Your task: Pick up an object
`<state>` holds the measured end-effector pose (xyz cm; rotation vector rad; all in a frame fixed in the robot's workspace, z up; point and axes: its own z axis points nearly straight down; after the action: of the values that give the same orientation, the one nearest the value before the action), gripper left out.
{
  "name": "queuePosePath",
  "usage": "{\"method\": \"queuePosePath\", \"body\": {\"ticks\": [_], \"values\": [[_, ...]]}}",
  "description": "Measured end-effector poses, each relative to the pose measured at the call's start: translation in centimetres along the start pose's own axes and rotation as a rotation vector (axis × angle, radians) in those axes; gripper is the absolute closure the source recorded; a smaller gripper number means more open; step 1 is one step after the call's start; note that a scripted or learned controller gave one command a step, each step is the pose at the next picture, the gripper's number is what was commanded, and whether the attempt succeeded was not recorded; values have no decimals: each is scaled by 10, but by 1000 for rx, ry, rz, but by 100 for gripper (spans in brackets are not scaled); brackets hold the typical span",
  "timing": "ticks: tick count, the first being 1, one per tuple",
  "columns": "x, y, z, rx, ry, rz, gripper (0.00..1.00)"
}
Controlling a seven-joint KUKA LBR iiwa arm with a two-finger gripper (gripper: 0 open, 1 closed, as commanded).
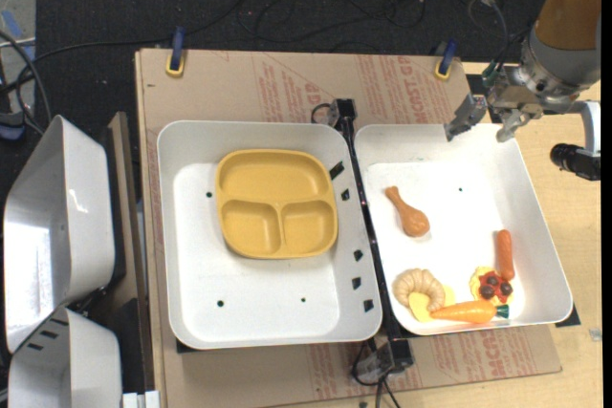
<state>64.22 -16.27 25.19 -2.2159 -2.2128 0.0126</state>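
Observation:
The right bin (535, 196) holds toy food. A drumstick (408, 211) lies near its middle left. A sausage (504, 253) sits toward the right side. At the front are a croissant (419, 284), a carrot (466, 310) and a yellow piece with dark berries (493, 286). My gripper (483, 123) hangs over the bin's back edge, above and behind the food. Its two fingers are spread apart with nothing between them.
The left bin (191, 301) holds a yellow divided plate (277, 203). Two clamps (175, 62) (444, 64) pin the cardboard at the back. White containers (57, 225) stand off the bench at the left. Cables run behind the bench.

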Motion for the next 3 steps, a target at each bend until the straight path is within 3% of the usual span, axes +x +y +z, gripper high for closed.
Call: {"method": "queuePosePath", "body": {"ticks": [1,3], "values": [[1,2,-9,-13,-2,-3,0],[5,8,97,-13,-2,-5,0]]}}
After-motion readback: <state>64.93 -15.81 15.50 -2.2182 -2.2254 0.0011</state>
